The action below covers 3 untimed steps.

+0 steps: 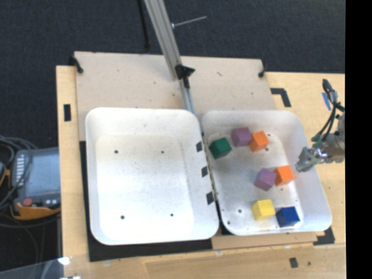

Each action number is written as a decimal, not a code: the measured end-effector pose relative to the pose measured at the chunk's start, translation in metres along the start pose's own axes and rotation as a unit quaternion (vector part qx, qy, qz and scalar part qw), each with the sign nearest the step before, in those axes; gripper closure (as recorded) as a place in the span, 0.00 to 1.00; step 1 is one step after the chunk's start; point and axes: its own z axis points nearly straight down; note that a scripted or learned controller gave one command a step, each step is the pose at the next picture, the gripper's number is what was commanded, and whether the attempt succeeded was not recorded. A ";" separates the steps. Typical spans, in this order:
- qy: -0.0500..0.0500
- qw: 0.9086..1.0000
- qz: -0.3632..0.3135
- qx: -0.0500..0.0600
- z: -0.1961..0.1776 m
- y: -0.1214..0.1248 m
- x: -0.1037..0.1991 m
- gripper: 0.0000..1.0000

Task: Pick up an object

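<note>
Camera view: gripper [304,159] at 3 o'clock over right bin [314,211], can't tell jaw state; we risk grazing orange cube [284,174] touching purple cube [265,179], nudging both.

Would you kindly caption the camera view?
Gripper at the right bin's edge, near seven coloured cubes.

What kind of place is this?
Probably a robot lab: a bench with two white bins, coloured blocks in the right one, the robot's hand at its edge.
</note>
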 end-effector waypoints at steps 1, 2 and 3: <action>0.001 1.000 -0.002 0.002 -0.005 0.021 0.044 1.00; 0.001 1.000 -0.001 0.002 -0.003 0.035 0.090 1.00; 0.002 1.000 -0.001 0.002 0.008 0.069 0.138 1.00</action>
